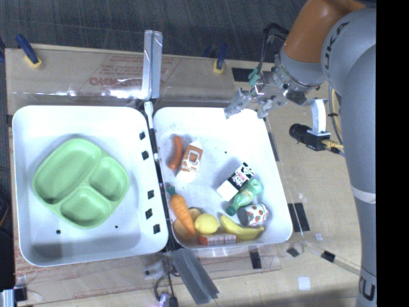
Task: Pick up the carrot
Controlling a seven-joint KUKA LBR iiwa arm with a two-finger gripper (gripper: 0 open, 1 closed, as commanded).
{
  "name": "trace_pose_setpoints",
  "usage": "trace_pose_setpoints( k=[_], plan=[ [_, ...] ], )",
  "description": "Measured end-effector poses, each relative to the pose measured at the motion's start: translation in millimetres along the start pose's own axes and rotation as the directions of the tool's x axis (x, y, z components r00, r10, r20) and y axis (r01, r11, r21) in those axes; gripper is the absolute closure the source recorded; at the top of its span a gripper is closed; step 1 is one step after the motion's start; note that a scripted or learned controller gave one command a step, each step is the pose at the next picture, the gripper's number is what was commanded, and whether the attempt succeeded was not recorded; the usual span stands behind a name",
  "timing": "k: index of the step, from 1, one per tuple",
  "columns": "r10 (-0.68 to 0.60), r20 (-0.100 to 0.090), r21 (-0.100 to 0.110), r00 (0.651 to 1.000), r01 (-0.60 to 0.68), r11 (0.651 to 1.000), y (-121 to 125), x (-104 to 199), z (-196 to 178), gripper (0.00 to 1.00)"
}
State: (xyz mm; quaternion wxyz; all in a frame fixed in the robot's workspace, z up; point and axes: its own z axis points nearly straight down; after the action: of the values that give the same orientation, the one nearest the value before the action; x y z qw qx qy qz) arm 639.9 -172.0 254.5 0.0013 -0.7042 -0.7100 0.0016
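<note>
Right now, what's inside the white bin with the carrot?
The right bin holds the carrot, lemon, banana, sausage, green bottle and small cartons. What's beneath the pile is covered.

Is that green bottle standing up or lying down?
Lying down. The green bottle rests on its side in the right bin, between the banana and a small carton.

the gripper [248,107] hangs above the far rim of the right bin [211,117], fingers spread apart with nothing between them. the carrot [182,213] lies near the bin's front left corner, touching a lemon [206,224], with a banana [241,228] just beside that. a sausage [176,153] and a small carton [190,160] sit further back. the left bin [25,235] holds a green divided plate [80,181].
</note>
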Motion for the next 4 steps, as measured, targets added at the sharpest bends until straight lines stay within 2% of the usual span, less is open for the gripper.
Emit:
trace_pose_setpoints(
  k=[1, 2, 3, 4],
  plan=[
    [-0.14, -0.001, 0.001, 0.99, 0.14, 0.99, -61.5, 26.3, 118.0, 0.0],
    [-0.3, -0.002, 0.0, 0.954, 0.3, 0.954, -105.3, 68.7, 117.6, 0.0],
    [-0.147, 0.001, -0.004, 0.989, 0.147, 0.989, -113.2, 27.6, 116.2, 0.0],
    [-0.42, 0.006, -0.007, 0.907, 0.421, 0.907, -158.4, 65.9, 161.9, 0.0]
  ],
)
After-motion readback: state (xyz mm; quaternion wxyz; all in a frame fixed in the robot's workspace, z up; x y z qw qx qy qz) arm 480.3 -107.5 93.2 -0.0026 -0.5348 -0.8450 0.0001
